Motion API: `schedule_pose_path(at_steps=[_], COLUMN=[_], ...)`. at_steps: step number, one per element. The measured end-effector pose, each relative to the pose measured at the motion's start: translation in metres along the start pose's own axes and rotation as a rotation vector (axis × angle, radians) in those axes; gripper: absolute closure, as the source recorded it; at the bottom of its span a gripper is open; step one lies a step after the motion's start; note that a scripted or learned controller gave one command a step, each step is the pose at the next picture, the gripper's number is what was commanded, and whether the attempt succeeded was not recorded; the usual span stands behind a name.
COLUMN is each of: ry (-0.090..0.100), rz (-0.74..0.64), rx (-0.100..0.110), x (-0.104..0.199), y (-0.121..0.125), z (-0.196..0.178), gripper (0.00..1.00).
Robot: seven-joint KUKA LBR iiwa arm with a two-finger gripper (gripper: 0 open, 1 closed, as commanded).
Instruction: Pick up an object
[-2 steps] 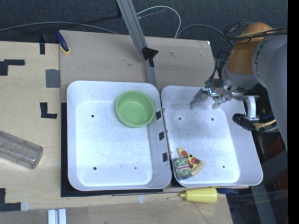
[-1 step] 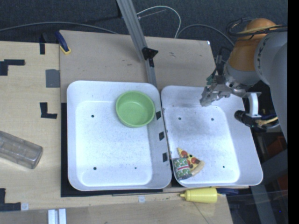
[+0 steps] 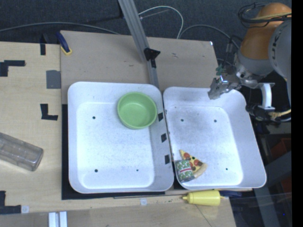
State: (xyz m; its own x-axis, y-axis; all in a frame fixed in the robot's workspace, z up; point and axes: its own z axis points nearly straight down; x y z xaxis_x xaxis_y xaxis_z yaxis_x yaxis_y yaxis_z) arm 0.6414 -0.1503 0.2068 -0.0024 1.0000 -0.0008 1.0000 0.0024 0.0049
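**Object not yet picked: pizza slice, bowl and bottle all lie apart from the gripper**

No object has been lifted, as far as the camera view shows. A toy pizza slice [image 3: 195, 164] lies in the right bin [image 3: 236, 126], near its front left corner, with a small printed packet [image 3: 183, 170] touching it on its left side. A green bowl [image 3: 137, 109] stands upright in the left bin [image 3: 85, 141], close to the back wall and toward the divide between the bins. A yellow bottle [image 3: 203, 197] lies on its side on the bench, just outside the front rim of the right bin.

The gripper [image 3: 217, 90] is seen over the back right corner of the right bin, well apart from every one of these things. Nothing is seen between its fingers, so no grasp can be claimed. The whole of the task is judged to be left: a target must be chosen, the arm brought over it, lowered, closed and raised.

Whether the gripper is spread or pressed together cannot be told; it is small, dark and partly merged with the wrist behind it. Its height above the bin rim cannot be judged either. The arm is cut off at the right edge. The print on the packet is too small to be read, and the pizza slice's near edge is partly masked by it. A clear cylinder [image 3: 19, 151] on the bench at the far left is cropped by the frame.
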Motion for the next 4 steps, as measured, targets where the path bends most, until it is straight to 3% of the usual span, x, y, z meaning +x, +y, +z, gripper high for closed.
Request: schedule_pose_path(at_steps=[1,4], ry=[0.000,0.003], rz=[0.000,-0.005], rx=[0.003,0.008], x=[0.000,0.167], y=[0.001,-0.027], z=[-0.026,-0.037], gripper=[1.00,1.00])
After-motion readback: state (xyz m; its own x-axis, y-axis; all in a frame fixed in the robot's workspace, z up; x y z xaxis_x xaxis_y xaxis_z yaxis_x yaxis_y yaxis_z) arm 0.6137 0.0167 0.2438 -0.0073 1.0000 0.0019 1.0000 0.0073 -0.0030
